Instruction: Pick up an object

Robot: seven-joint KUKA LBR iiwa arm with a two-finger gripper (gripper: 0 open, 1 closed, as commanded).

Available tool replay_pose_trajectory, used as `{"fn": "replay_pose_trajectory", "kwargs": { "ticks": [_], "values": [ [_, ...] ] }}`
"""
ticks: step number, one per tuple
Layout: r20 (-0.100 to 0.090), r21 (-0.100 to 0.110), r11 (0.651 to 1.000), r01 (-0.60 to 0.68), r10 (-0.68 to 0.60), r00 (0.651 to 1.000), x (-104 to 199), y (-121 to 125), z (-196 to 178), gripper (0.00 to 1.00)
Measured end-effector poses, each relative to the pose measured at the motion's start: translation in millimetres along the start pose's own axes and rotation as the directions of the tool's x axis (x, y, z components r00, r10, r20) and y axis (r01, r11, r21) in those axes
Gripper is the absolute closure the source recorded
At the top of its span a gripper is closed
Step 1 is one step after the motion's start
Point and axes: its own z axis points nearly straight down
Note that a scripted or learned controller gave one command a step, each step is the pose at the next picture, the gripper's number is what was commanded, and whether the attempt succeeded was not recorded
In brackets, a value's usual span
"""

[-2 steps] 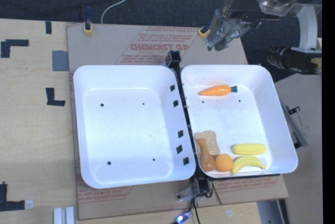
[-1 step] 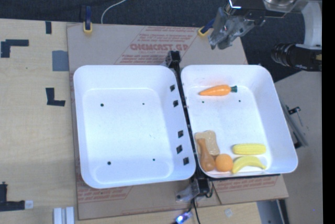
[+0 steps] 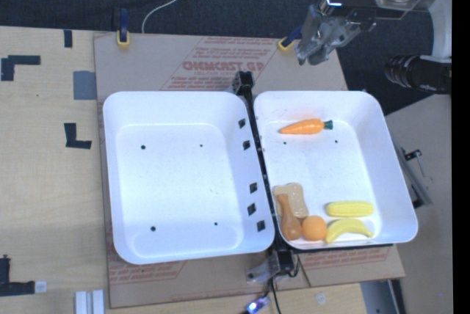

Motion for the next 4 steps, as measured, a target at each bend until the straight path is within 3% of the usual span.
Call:
{"fn": "replay_pose_trajectory", "kwargs": {
  "ticks": [1, 2, 3, 4],
  "values": [
    [0.001, 0.001, 1.000, 0.000, 0.000, 1.000, 0, 0, -10, 1.00],
    [-0.002, 0.004, 1.000, 0.007, -0.007, 1.000, 101, 44, 24, 1.00],
    [0.000, -0.001, 1.000, 0.002, -0.002, 1.000, 97, 43, 10, 1.00],
    [-0.001, 0.001, 1.000, 0.003, -0.003, 1.000, 161, 70, 22, 1.00]
  ]
}}
